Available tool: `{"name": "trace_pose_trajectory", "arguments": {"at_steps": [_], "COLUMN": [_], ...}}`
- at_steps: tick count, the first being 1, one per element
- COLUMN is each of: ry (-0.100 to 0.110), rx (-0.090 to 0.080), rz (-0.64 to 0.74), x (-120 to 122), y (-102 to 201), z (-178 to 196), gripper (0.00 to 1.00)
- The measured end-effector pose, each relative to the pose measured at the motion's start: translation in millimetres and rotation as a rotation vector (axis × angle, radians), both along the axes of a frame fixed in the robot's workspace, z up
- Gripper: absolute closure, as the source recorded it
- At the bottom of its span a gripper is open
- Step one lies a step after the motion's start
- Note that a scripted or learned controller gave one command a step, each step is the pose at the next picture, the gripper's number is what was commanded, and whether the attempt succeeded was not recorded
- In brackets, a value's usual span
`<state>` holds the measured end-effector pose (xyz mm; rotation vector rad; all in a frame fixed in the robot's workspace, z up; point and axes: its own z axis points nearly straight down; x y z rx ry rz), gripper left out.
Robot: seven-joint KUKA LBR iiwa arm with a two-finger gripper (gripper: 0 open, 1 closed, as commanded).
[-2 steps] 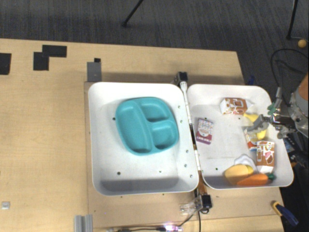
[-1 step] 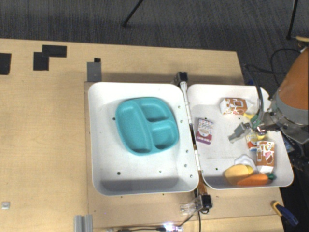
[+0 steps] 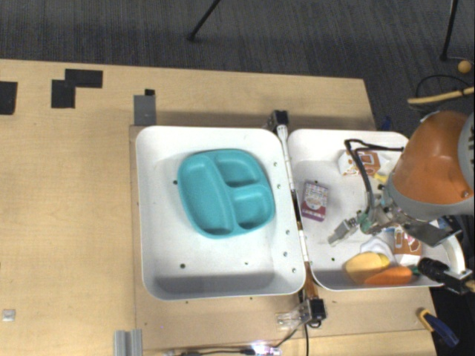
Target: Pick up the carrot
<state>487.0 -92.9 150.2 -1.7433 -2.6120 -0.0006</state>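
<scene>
A teal divided plate (image 3: 225, 191) is seen in the left bin (image 3: 159, 273). In the right bin (image 3: 315, 154), the carrot (image 3: 389, 277) lies against the near wall, touching a yellow fruit (image 3: 366, 263), perhaps a lemon. A small packet (image 3: 315, 201) is well apart. The gripper (image 3: 343, 232) hovers mid-bin, apparently spread and unladen.

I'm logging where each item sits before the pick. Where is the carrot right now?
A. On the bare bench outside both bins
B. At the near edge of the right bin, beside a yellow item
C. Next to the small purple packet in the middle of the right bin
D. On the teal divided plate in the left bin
B: the carrot lies along the near wall of the right bin, touching the yellow item, apart from the teal plate.
</scene>
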Motion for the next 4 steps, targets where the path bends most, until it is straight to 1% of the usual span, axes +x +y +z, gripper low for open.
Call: {"name": "trace_pose_trajectory", "arguments": {"at_steps": [1, 2, 3, 4], "ry": [-0.013, -0.016, -0.03, -0.009], "rx": [-0.004, -0.008, -0.012, -0.013], "rz": [0.322, 0.712, 0.708, 0.808], "x": [3.5, 5.5, 10.1, 14.1], "y": [-7.9, 3.0, 4.1, -116.3], "z": [-62.2, -61.7, -48.6, -35.7], "gripper": [0.0, 0.0, 1.0, 1.0]}}
